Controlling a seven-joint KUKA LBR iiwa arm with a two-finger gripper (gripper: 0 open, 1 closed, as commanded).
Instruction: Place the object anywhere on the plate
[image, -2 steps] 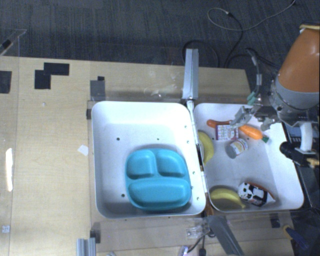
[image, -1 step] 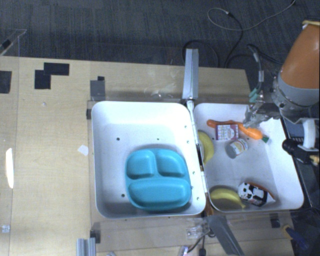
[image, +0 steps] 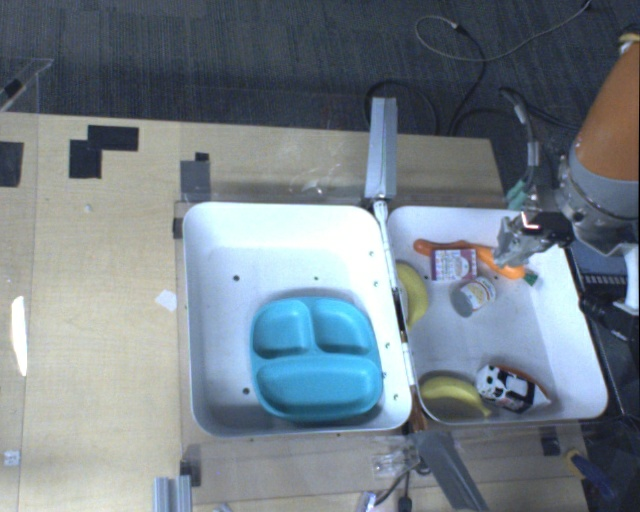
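A blue divided plate lies in the left bin, towards its front. In the right bin, an orange carrot-shaped object lies near the back with a red-and-white packet over its middle. My gripper hangs over the carrot's right end, at the bin's back right. The gripper body hides that end of the carrot. A small grey can lies just in front of the packet.
A yellow banana rests against the right bin's left wall. A second banana lies at its front edge, beside a black-and-white toy. A metal divider separates the bins. Cables trail behind the bench.
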